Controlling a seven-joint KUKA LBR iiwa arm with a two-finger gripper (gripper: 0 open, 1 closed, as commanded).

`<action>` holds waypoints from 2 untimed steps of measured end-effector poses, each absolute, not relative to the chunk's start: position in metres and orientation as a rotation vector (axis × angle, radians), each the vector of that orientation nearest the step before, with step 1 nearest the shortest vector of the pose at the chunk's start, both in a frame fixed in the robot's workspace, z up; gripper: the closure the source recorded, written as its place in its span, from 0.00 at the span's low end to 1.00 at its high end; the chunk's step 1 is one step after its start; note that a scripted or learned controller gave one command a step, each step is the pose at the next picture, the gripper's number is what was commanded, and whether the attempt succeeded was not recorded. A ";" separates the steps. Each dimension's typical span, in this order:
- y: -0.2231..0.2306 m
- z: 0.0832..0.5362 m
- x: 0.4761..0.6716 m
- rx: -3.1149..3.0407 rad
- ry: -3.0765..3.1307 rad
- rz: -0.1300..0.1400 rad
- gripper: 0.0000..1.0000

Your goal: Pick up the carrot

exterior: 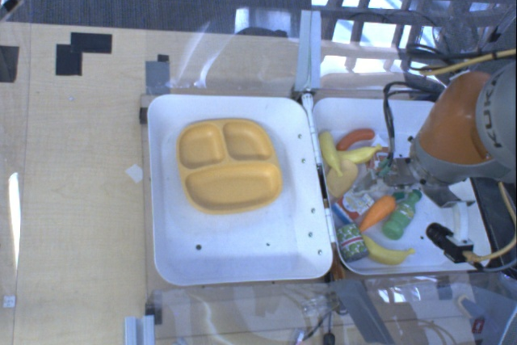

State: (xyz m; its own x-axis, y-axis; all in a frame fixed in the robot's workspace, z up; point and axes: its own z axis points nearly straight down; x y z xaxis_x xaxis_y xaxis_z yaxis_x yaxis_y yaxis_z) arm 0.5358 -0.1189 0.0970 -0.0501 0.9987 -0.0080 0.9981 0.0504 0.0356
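Item: carrot (377, 212), just below-left of my hand (393, 172), long axis slanting toward it; hand's state: cannot tell.

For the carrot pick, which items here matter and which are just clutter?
Job:
- carrot, lying in the right bin
- gripper, above the pile

Clutter:
- green bottle
- bananas and
- red sausage
- small can
- yellow divided plate in the left bin
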 end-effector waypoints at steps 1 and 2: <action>-0.091 0.095 0.499 2.358 2.033 0.035 0.00; -0.134 0.095 0.498 2.064 2.335 0.031 0.00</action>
State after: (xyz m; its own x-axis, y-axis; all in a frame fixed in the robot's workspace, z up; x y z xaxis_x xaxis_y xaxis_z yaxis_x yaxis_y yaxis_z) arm 0.4975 -0.1345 0.0953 -0.1228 0.9924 -0.0051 0.9919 0.1229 0.0313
